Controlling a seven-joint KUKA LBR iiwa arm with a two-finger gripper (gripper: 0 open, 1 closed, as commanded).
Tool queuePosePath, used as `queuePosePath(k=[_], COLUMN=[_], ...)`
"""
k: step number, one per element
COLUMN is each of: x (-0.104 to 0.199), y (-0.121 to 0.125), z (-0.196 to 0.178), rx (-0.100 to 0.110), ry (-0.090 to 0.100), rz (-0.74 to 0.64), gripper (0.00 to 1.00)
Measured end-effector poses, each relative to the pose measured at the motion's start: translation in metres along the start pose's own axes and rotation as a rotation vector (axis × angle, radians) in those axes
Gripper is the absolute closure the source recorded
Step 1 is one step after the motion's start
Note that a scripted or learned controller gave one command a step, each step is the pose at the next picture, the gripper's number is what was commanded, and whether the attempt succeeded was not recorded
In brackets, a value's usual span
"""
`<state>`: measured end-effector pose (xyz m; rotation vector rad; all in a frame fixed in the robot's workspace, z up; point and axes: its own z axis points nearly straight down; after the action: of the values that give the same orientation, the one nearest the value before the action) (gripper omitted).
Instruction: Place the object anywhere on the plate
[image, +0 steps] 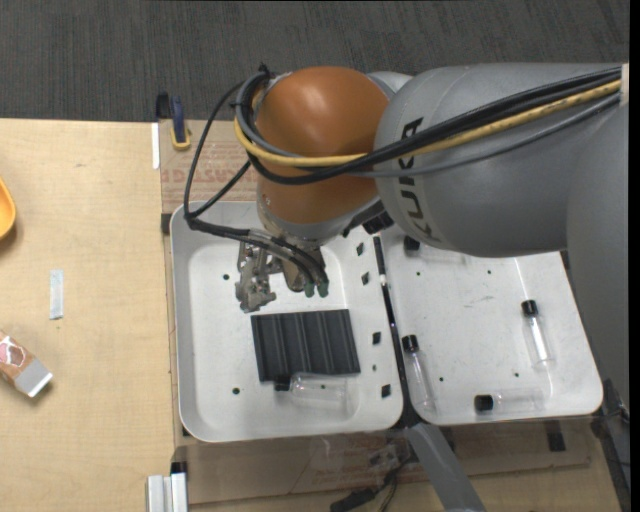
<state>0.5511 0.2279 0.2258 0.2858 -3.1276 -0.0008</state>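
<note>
The hand is hovering over the dark ribbed rectangular plate; its grip I cannot tell. A clear plastic tube is lying touching the plate's near edge, awaiting pickup.

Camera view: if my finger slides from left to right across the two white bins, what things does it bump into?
Metal gripper → ribbed black rectangular plate → small black-capped tube by the divider → clear plastic tube with a black cap.

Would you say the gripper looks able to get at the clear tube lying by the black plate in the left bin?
Probably yes. The gripper hangs over the left bin, just beyond the black ribbed plate. The clear tube lies at the plate's near edge with nothing on top of it, though the bin's wall is close.
</note>
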Motion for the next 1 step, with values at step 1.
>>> queuePosePath(k=[1], x=[-0.0144], y=[-0.0037], z=[0.0517], rx=[-0.001], ry=[-0.002], rz=[-0.618], gripper=[1.00])
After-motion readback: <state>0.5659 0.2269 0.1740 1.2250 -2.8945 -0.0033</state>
